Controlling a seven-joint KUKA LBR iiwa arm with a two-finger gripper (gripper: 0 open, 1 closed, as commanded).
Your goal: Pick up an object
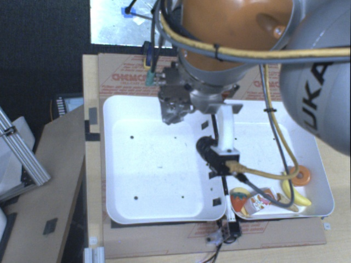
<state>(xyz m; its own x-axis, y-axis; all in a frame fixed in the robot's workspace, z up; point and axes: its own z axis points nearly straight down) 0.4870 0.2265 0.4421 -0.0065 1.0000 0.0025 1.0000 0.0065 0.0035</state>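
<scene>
The left bin (118, 163) sat on the counter (60, 147) with nothing lying on its white floor apart from a few small dark dots. The pincer (175, 109) hung over that bin's upper right corner, near the divide between the two bins, well apart from every object. It was blurred and foreshortened from above; whether it stood wide or narrow could not be told, and nothing was seen held in it.

The arm (236, 21) covered much of the right bin (323, 193). All candidate objects lay in that bin's lower corner: a red-and-white packet (249, 201), a yellow banana-like piece (293, 196) just beside it, and an orange ring (301, 175) above that. A yellow cable (277, 147) and a grey lead trailed over this cluster.

Judgement: the approach was not yet aligned with a target. To do the step well, the pincer should travel right and toward the near edge, pick the most separate item, probably the ring or the banana piece, and descend clear of the cable and the bin wall.
</scene>
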